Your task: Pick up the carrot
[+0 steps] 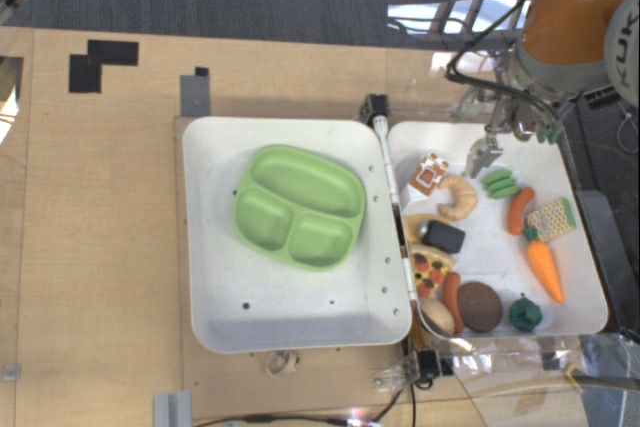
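Note:
The carrot (545, 272), orange with a small green top, lies in the right bin (580, 315) near its right wall, pointing toward the front. My gripper (487, 156) hangs over the back of that bin, well behind and to the left of the carrot, just above a green pea pod (500, 182) and a croissant (460, 197). Nothing shows in its grasp.
Around the carrot lie a waffle piece (551, 218), a red sausage (519, 210), broccoli (526, 314) and a brown patty (480, 305). A pizza slice (430, 267), a black block (443, 237) and a gingerbread house (430, 173) sit further left. The left bin (215, 310) holds a green divided plate (298, 205).

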Robot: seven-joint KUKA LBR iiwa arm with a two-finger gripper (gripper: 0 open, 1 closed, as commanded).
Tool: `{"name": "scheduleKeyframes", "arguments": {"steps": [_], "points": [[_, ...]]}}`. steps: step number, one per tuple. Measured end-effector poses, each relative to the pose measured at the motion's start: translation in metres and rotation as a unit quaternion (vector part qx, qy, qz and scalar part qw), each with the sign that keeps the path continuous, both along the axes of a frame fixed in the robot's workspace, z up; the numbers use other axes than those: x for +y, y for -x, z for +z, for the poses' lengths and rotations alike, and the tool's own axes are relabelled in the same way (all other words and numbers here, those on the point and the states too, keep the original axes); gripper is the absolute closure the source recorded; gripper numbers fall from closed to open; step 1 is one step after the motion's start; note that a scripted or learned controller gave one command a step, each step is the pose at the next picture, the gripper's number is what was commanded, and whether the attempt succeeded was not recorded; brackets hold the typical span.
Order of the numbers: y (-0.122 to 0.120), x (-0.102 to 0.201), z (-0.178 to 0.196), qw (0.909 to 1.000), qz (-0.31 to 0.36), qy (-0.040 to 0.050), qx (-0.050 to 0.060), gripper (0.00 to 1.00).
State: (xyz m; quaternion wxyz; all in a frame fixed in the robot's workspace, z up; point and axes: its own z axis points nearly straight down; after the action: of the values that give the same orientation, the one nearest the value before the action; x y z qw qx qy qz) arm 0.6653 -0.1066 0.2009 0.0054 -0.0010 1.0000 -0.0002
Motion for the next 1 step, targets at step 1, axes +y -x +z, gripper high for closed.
{"name": "scheduleKeyframes", "arguments": {"steps": [1], "points": [[-0.0057, -0.0577, -0.032, 0.9981, 0.062, 0.0018, 0.0, 0.0]]}}
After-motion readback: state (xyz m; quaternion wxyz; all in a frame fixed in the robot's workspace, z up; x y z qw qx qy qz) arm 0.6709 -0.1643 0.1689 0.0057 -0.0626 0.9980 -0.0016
